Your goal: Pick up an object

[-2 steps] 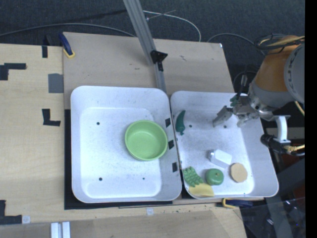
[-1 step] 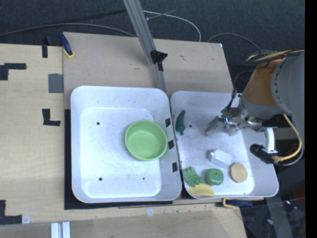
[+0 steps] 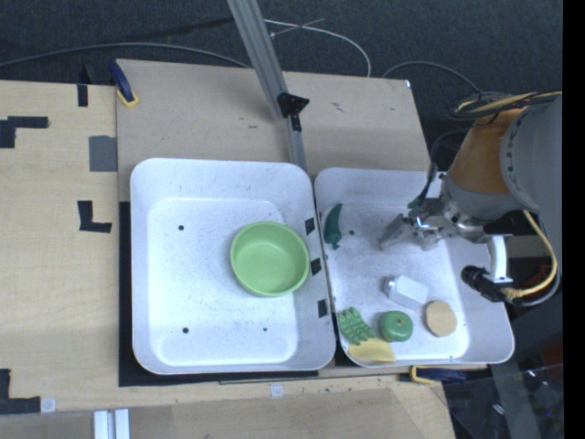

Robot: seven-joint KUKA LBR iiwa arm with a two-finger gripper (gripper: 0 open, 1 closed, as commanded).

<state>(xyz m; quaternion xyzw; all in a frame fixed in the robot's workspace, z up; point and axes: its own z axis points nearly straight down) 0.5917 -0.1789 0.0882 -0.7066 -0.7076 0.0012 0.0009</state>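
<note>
My gripper (image 3: 403,241) hangs over the middle of the right bin (image 3: 484,337), open, with nothing between its fingers. Just below it lies a small white and grey block (image 3: 405,290). Along the bin's front sit a green round piece (image 3: 396,326), a tan disc (image 3: 441,318), a green ridged piece (image 3: 353,323) and a yellow piece (image 3: 374,351). A dark green curved piece (image 3: 332,225) lies to the gripper's left, near the bin's left wall. In the left bin (image 3: 164,190) stands a light green bowl (image 3: 269,259).
A grey pole (image 3: 260,44) slants across the bench from the top down to the gap between the bins. The arm's orange band and grey body (image 3: 512,163) crowd the right bin's right side, with cables beside them.
</note>
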